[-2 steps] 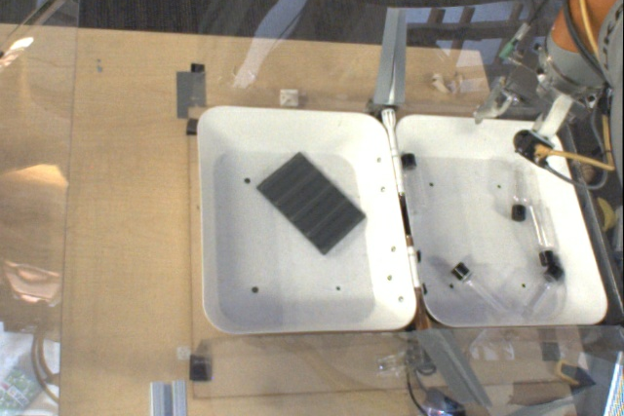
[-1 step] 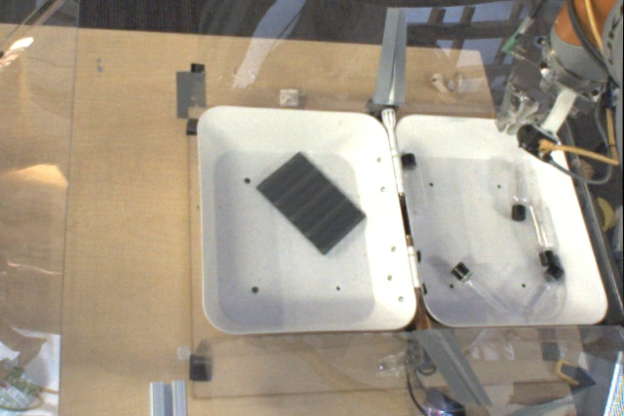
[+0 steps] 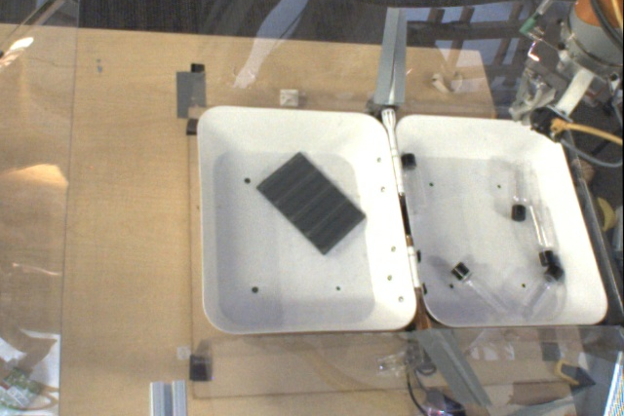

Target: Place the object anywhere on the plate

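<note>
1. The wooden bench (image 3: 117, 239) bears 2 shallow white bins side by side; the left bin (image 3: 219, 302) and the right bin (image 3: 585, 302) meet at a hinged seam down the middle; a grey metal post (image 3: 392, 54) runs up from the top of that seam.
2. In the left bin lies the plate (image 3: 311, 203), a dark ribbed rectangular slab, turned diagonally, flat on the floor near the bin's middle; nothing rests on it and nothing near it blocks it.
3. The arm (image 3: 600, 10) sits at the upper right corner, above the far edge of the right bin, well apart from the plate; its orange band and grey housing show, with cables around it; its body is cut off by the frame's edge, and the tool's tip is lost in that clutter, so its opening and any load cannot be told.
4. In the right bin lies the object (image 3: 534, 231), a clear tube with black end caps, hard to make out against the white floor; a smaller black-and-clear piece (image 3: 459, 272) lies near the bin's lower left; a small black block (image 3: 408, 161) sits at its upper left by the seam.
</note>
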You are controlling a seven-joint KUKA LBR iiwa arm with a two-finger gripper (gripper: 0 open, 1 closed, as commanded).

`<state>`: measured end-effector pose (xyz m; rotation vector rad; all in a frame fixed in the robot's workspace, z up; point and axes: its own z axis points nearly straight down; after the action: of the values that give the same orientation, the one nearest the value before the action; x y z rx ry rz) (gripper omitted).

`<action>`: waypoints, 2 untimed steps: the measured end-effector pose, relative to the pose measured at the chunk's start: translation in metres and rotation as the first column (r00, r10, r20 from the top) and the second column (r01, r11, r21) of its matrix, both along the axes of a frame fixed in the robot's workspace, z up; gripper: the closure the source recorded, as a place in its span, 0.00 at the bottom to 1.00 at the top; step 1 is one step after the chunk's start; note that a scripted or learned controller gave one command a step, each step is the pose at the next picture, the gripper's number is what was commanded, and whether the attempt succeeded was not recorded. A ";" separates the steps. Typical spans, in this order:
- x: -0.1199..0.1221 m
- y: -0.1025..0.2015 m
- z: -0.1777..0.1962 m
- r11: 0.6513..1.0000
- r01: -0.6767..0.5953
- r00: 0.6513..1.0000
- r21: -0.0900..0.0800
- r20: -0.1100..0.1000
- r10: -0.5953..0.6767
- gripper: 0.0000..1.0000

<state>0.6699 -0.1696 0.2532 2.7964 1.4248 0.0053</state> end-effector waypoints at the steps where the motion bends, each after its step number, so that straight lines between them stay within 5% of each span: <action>1: -0.067 0.013 -0.042 0.982 -0.188 0.982 0.001 -0.002 0.188 1.00; 2: -0.002 -0.015 -0.013 0.991 -0.132 0.991 0.000 -0.001 0.132 1.00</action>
<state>0.6682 -0.1845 0.2399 2.6965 1.6065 0.0040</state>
